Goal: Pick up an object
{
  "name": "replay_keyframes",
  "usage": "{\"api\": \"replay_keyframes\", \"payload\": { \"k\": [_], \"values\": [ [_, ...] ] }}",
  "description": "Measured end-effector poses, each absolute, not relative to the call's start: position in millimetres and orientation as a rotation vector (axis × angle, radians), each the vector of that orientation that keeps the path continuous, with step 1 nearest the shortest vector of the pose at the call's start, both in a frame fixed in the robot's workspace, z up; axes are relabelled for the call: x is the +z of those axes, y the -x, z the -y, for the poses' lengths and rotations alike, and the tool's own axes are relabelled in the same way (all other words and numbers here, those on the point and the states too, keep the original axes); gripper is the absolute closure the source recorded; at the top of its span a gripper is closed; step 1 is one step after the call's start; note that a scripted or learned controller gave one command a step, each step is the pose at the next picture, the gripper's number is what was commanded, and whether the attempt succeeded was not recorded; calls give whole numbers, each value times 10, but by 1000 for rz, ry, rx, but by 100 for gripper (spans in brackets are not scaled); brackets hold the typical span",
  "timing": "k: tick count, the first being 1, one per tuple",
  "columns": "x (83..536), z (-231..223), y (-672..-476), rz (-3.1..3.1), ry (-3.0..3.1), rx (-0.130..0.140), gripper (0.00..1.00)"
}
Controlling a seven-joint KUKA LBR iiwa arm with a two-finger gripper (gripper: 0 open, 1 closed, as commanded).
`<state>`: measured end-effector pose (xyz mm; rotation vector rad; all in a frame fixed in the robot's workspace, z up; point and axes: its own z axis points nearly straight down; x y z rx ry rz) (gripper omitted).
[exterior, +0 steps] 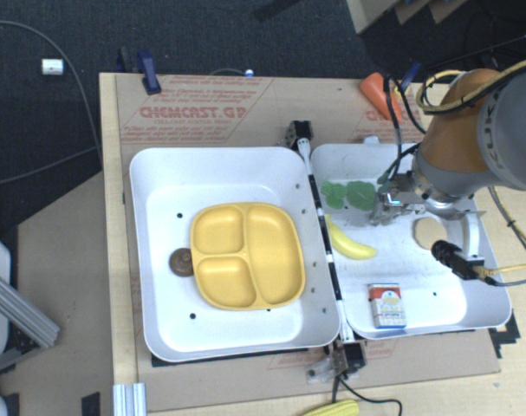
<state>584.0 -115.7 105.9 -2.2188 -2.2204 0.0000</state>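
Note:
In the right bin (481,308) lie a green leafy item (347,195), a yellow banana (350,246) near the bin's left wall, and a small red, white and blue box (387,307) at the front. My gripper (387,204) hangs low just right of the green item and above the banana; nothing shows in its grasp. The arm partly covers a pale round piece (425,230).
The left bin (150,199) bears a yellow divided plate (245,254) with a brown disc (181,262) beside its left edge. An orange object (375,94) and cables lie on the bench behind the right bin. A black clamp (298,133) sits between the bins at the back.

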Motion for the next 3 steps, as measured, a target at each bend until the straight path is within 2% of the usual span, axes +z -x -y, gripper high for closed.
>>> {"api": "replay_keyframes", "payload": {
  "k": [1, 2, 3],
  "values": [
    [1058, 1161, -5838, 2220, 2220, 0, 0],
    [862, 920, -6368, 2224, 2223, -4, 0],
    [845, 1143, -6646, 2216, 2211, 11, 0]
  ]
}}
